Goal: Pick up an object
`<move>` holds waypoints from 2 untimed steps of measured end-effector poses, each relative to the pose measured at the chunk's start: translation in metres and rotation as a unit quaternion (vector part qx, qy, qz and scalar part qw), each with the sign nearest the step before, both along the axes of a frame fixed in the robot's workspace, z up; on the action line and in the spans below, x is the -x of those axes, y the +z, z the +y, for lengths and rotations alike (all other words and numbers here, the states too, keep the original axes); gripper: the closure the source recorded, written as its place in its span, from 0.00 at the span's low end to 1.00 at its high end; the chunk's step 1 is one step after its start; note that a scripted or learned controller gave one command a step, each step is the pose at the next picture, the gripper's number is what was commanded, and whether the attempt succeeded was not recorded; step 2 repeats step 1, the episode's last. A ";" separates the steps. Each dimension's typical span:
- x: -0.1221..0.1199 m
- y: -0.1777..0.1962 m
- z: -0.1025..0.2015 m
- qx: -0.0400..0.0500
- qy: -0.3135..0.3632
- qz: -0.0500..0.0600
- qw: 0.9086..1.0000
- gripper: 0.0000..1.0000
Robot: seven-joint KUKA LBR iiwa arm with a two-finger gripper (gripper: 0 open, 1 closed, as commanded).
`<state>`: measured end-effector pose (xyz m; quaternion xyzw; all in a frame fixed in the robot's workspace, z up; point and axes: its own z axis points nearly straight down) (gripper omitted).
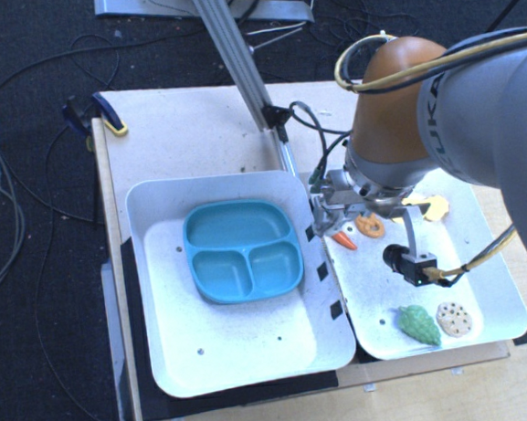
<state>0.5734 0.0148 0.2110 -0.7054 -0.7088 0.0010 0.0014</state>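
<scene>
My gripper (345, 214) hangs over the upper left part of the right bin (489, 277), under the grey and orange wrist. Just beneath it lie a small orange carrot-like piece (343, 239) and a tan ring-shaped piece (370, 227). A yellow piece (434, 207) peeks out to the right of the wrist. A green leafy piece (420, 324) and a round speckled cookie (454, 318) rest near the bin's front edge. I see nothing lifted.
The left bin (166, 351) holds a blue divided plate (244, 250). A black cable fitting (411, 265) dangles from the arm over the right bin's middle. A slanted metal pole (236, 56) stands behind the bins.
</scene>
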 end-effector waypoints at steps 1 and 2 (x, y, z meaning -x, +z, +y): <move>0.029 -0.003 0.047 0.000 0.001 0.000 1.000 1.00; 0.029 -0.003 0.047 0.000 0.001 0.000 1.000 1.00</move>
